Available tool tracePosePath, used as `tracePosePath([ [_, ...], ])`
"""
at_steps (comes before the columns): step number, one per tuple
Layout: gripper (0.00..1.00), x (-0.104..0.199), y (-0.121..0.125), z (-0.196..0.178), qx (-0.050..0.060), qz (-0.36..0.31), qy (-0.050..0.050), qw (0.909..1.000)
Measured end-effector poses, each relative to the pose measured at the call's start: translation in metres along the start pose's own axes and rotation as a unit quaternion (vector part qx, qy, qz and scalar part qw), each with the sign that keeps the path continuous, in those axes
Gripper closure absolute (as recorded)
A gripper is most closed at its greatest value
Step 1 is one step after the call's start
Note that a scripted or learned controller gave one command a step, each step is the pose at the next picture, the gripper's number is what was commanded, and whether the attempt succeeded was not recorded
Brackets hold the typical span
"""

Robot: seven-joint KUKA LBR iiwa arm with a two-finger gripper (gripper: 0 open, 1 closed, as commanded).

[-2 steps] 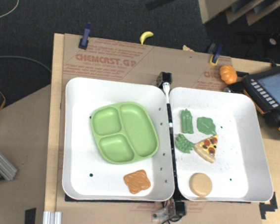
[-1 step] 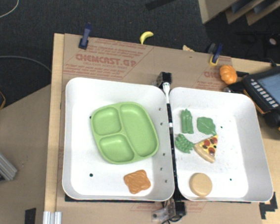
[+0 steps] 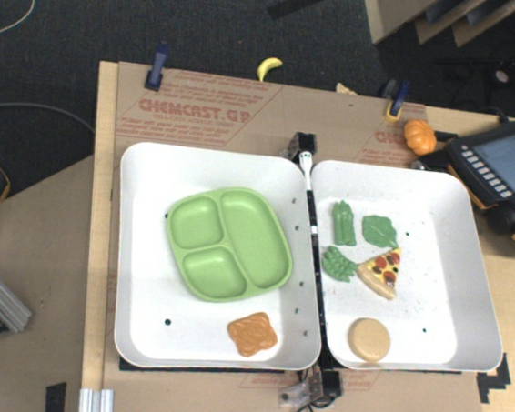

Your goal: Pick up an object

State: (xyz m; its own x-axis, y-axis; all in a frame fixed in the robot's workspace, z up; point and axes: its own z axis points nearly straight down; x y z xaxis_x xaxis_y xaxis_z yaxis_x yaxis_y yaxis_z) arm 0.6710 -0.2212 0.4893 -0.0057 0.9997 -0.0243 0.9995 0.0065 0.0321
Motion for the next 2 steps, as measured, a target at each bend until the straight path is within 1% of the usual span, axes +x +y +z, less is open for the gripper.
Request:
tracePosePath([
  [2,1.00,0.000,0.002,-0.023,-0.005,-0.001,-0.004,1.0000],
])
